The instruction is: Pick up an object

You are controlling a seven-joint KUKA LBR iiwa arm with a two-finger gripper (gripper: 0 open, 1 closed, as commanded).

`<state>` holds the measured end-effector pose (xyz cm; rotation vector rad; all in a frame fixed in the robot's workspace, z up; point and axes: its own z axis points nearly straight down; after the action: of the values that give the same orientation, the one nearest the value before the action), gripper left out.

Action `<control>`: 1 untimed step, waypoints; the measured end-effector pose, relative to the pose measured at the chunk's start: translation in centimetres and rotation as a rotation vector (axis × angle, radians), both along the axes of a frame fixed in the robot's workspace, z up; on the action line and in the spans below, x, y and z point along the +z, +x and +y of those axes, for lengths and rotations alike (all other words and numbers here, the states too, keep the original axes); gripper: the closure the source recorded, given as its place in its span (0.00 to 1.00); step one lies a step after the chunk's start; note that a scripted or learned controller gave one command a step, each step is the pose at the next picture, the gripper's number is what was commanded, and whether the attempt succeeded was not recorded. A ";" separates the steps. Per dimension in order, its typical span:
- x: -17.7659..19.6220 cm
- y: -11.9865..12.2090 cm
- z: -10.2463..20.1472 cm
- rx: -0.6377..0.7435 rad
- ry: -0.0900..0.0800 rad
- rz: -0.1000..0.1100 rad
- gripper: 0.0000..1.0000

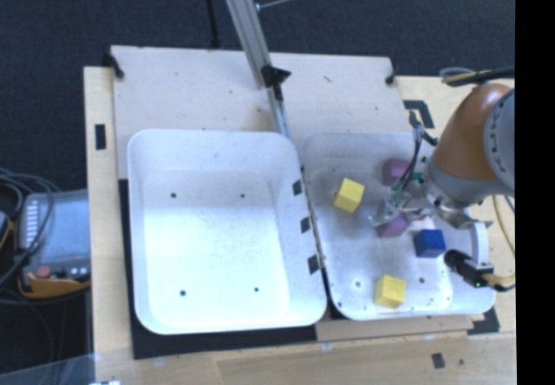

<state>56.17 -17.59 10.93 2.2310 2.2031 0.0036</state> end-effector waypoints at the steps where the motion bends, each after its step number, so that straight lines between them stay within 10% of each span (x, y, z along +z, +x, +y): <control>1: 4.6 -0.3 0.5 0.010 0.001 0.002 1.00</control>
<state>55.84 -17.10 15.57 2.2214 2.2160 0.0027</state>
